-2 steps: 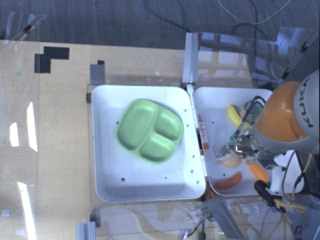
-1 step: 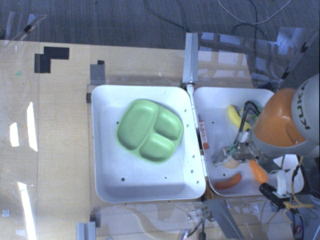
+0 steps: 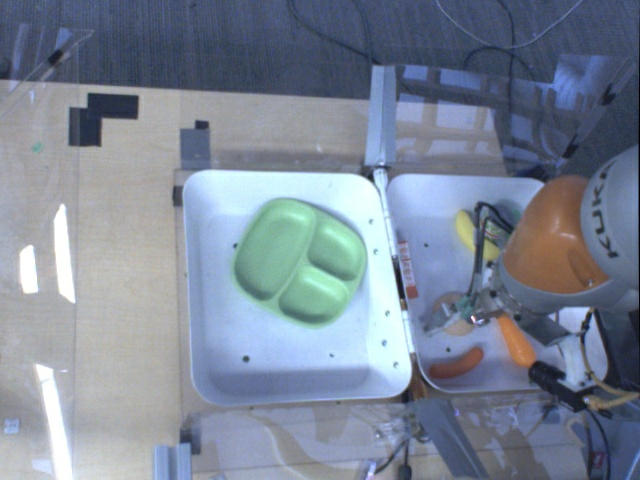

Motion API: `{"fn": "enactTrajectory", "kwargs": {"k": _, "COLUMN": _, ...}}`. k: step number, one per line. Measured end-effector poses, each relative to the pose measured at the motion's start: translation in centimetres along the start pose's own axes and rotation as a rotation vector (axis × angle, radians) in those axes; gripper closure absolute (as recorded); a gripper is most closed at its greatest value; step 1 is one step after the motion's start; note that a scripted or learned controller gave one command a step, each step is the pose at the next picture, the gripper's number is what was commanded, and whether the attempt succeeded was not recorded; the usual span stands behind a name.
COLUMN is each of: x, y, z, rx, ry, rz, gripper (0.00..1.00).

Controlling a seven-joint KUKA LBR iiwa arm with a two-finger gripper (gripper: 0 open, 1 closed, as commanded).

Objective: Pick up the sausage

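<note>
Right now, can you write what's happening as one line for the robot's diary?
gripper above right bin | sausage lying near front wall, not held | carrot beside it | green plate in left bin

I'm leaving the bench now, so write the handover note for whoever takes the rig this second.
Gripper: low in the right bin, just above the sausage; whether it is open or shut cannot be told from this view, and nothing is seen held in it.
Sausage: lying flat at the right bin's near edge, not lifted.
Also in the right bin: an orange carrot-like piece beside the sausage and a yellow item further back, partly behind the arm.
Left bin: holds a green divided plate.
Done: nothing confirmed.
Left: grasp the sausage and lift it.
</note>
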State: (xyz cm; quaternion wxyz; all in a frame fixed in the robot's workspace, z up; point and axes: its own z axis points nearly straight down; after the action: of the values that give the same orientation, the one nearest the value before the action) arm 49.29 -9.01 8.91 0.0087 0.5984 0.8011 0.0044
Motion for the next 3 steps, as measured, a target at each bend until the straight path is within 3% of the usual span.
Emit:
{"fn": "enactTrajectory", "kwargs": {"k": 1, "x": -5.4, "y": -1.7, "z": 0.0, "rx": 0.002, "ry": 0.002, "rz": -0.344, "gripper": 0.0}}
{"fn": "enactTrajectory", "kwargs": {"k": 2, "x": -0.1, "y": 0.0, "z": 0.0, "rx": 0.001, "ry": 0.001, "rz": -0.333, "gripper": 0.0}}
{"fn": "enactTrajectory", "kwargs": {"k": 3, "x": 0.0, "y": -0.4, "z": -2.6, "rx": 0.012, "ry": 0.01, "rz": -0.323, "gripper": 0.0}}
